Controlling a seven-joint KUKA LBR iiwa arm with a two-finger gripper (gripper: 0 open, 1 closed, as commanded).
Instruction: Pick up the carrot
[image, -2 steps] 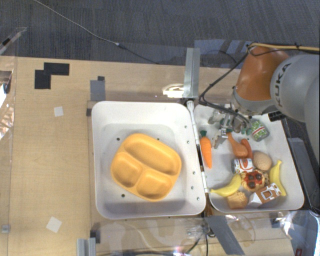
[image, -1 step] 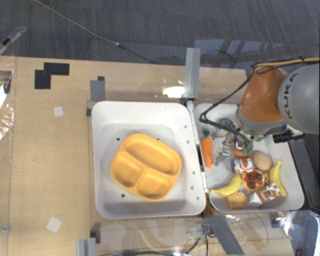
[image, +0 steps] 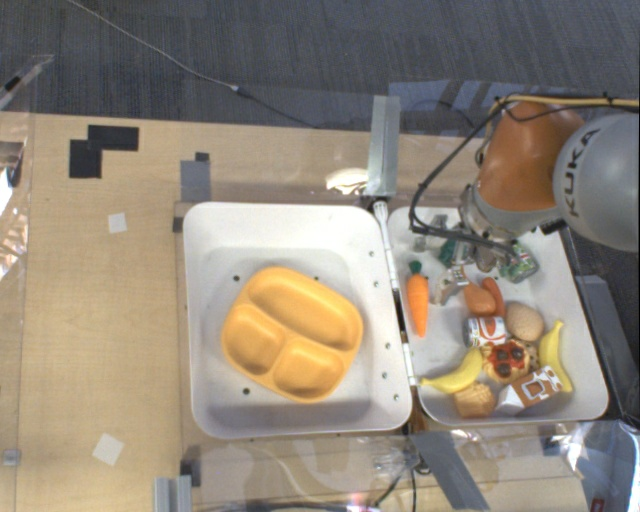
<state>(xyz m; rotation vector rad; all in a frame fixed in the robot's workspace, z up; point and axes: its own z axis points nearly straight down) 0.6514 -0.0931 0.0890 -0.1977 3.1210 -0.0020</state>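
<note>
The carrot (image: 417, 305) lies in the right bin (image: 590, 385), hard against that bin's left wall, just beside the divider between the two bins. It sits to the view's left of the jaws (image: 472, 262) and a little nearer the camera, close by but apart from them; nothing is between the fingers, so the carrot is not held. Whether the jaws are spread or pressed together cannot be told, since the wrist and cabling cover them from above.

The carrot's long axis runs nearly straight up and down the view, parallel to the bin wall. Its green top points away from the camera and its orange tip points toward the camera.

On the camera side of the jaws sits a crowd of other toy food: a red piece (image: 484, 296), a can (image: 487, 329), a potato (image: 524, 322) and two bananas (image: 455, 375). The carrot stands clear of most of these, with the can nearest its tip.

The coming move likely calls for a short shift leftward and a closing direction across the carrot's width; the nearby wall may hinder one finger.

The left bin (image: 200, 300) holds a yellow tray (image: 290, 332).
</note>
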